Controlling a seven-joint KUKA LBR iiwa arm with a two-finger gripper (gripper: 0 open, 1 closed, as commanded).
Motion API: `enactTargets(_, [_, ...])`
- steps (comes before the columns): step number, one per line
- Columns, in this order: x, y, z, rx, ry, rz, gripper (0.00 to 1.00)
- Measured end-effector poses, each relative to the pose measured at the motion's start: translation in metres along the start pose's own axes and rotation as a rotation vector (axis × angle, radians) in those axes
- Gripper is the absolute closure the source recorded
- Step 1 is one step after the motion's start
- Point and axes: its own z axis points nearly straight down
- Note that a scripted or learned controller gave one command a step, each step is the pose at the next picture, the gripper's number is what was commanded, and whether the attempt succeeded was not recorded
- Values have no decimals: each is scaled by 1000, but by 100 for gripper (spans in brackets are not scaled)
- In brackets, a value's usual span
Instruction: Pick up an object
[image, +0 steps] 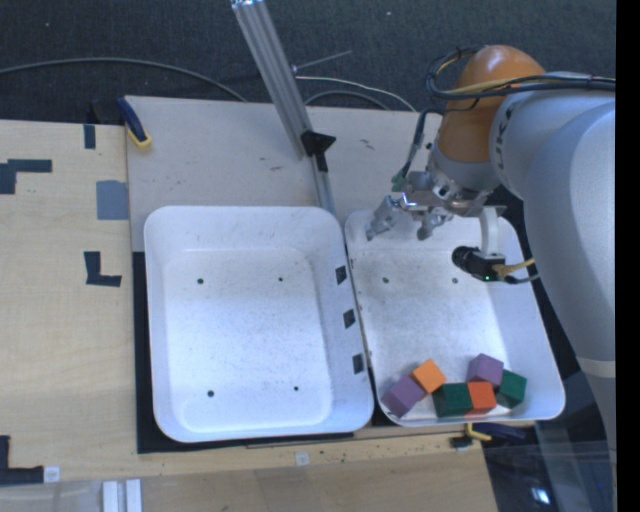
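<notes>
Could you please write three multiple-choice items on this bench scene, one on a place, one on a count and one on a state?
1. Where do the blocks lie?
A. In the left bin's middle
B. At the right bin's near edge
C. On the bench outside both bins

2. How many blocks are orange?
A. Two
B. Four
C. None

3. What is between the gripper's fingers?
A. A purple block
B. A green block
C. Nothing

Answers:
1 B: the blocks cluster along the near edge of the right bin.
2 A: one orange block and another show.
3 C: the gripper hangs open over the bin's far end, apart from the blocks.
</notes>
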Motion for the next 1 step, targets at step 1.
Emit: enactTargets(1, [-68,0,60,2,0,8,0])
